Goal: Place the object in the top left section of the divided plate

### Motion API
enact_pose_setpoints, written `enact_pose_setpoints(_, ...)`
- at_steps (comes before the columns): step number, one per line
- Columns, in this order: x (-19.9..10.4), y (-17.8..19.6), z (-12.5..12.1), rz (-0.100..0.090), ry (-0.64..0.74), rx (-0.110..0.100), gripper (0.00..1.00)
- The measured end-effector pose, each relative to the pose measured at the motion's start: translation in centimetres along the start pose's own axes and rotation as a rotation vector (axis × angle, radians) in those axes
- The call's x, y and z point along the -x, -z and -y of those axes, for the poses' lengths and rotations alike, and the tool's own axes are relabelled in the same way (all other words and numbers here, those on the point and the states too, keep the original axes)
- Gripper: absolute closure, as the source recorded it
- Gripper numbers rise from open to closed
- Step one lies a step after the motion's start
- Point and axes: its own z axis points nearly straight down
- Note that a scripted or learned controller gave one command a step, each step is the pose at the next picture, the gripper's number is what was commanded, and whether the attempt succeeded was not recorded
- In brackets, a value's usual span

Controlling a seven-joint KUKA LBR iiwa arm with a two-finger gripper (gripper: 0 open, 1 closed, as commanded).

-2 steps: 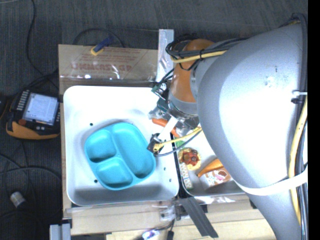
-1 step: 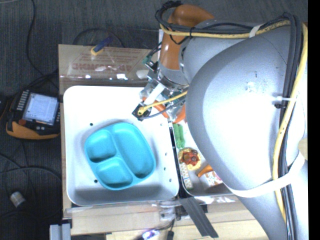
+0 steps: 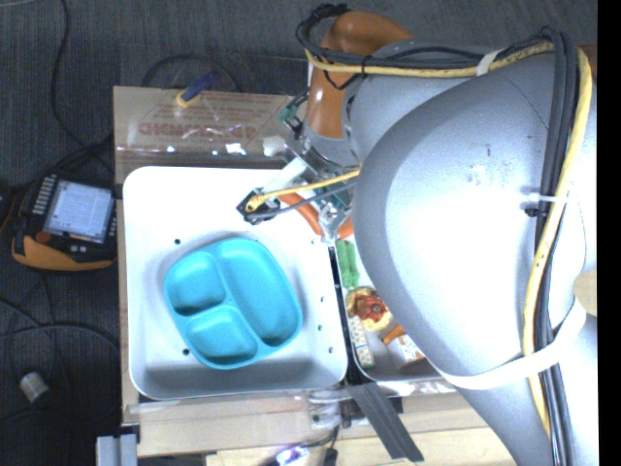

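Note:
The blue divided plate (image 3: 233, 301) lies in the left white bin (image 3: 146, 202), with three empty sections. My gripper (image 3: 325, 216) hangs over the wall between the two bins, above and to the right of the plate. An orange object (image 3: 308, 213) shows right at the gripper, partly hidden by it; whether it is held is unclear. My grey arm covers most of the right bin.
In the visible strip of the right bin lie a green item (image 3: 346, 260), a red-orange item (image 3: 367, 306) and a small orange piece (image 3: 393, 336). A clear plastic sheet on cardboard (image 3: 209, 124) sits behind the left bin. A handheld device (image 3: 68, 216) lies off the bench at the left.

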Motion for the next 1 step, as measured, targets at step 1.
enact_pose_setpoints(1, -1.53, -8.13, 4.81, 0.001, 0.089, 0.000, 1.00)
